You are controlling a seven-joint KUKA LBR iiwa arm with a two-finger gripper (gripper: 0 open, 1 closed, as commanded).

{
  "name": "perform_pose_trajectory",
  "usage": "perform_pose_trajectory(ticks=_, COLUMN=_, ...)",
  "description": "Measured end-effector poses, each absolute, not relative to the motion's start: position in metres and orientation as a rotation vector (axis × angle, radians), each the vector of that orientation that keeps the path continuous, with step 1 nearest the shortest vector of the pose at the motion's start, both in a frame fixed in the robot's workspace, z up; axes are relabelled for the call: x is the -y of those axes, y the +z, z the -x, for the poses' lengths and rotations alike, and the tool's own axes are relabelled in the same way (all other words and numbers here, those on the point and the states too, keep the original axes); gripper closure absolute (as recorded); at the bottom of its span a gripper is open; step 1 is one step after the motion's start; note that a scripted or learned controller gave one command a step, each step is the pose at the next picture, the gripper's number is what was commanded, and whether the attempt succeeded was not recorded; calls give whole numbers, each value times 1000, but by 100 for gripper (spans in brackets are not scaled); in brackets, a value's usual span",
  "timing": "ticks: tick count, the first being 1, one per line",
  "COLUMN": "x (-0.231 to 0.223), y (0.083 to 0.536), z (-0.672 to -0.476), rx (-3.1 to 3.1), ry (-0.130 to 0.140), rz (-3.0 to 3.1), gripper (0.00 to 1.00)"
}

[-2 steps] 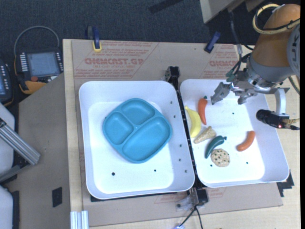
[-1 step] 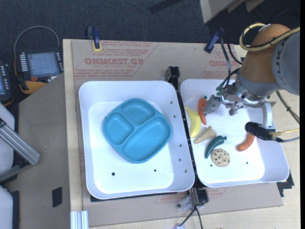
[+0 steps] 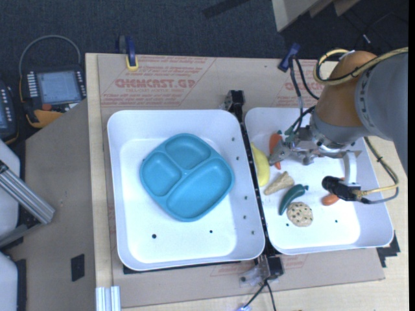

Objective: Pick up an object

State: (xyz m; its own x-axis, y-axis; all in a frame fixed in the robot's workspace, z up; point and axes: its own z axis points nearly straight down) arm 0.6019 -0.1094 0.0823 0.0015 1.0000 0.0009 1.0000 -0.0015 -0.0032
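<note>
My gripper (image 3: 281, 154) is low over the upper left part of the right bin (image 3: 369, 229), below the grey arm with its orange band (image 3: 340, 96). A small orange carrot (image 3: 276, 138) lies right beside the gripper's tip, and a yellow banana (image 3: 261, 164) rests against the bin's left wall just to its left. Below the gripper lie a tan wedge (image 3: 279, 183), a green pepper (image 3: 292, 197) and a round cookie (image 3: 300, 214). A red piece (image 3: 330, 200) sits under a black part and cable at the right.
The left bin (image 3: 123, 173) holds a blue divided plate (image 3: 187, 175) at its middle. A black clamp (image 3: 235, 100) sits at the top between the bins. Cables loop over the right bin's right side. A tablet (image 3: 57, 86) lies off the bench at left.
</note>
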Motion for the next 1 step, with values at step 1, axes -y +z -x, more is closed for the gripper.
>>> perform_pose_trajectory(ticks=1, x=110, y=95, z=-603, rx=2222, ry=-2, rz=2224, gripper=100)
